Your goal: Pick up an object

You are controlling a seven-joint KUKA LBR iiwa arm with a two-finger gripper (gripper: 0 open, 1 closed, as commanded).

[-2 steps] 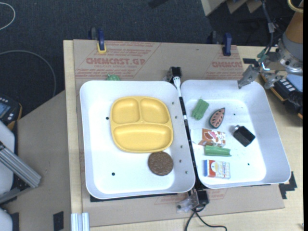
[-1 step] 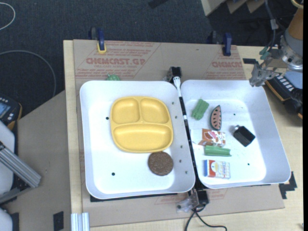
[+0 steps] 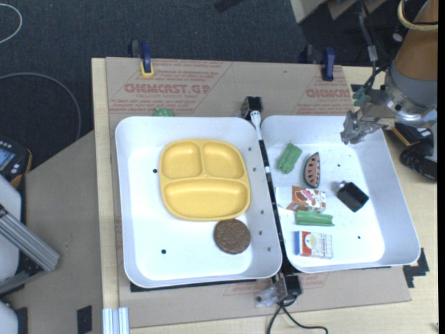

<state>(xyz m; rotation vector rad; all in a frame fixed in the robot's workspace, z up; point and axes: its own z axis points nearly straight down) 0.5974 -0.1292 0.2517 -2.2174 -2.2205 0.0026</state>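
The right bin (image 3: 396, 207) holds six objects: two green pieces (image 3: 289, 157), a watermelon slice (image 3: 313, 170), a black block (image 3: 352, 195) and two printed packets (image 3: 312, 244). The left bin (image 3: 132, 186) holds one yellow tray (image 3: 204, 179) and one brown disc (image 3: 231, 236). The gripper (image 3: 356, 126) hangs over the right bin's far corner, holding nothing; whether it is open or closed I cannot tell.

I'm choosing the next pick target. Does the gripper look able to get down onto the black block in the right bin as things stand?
Probably yes. The black block lies by itself on bare bin floor, apart from the watermelon slice and the green piece. The gripper hangs over the same right bin, with nothing between them.
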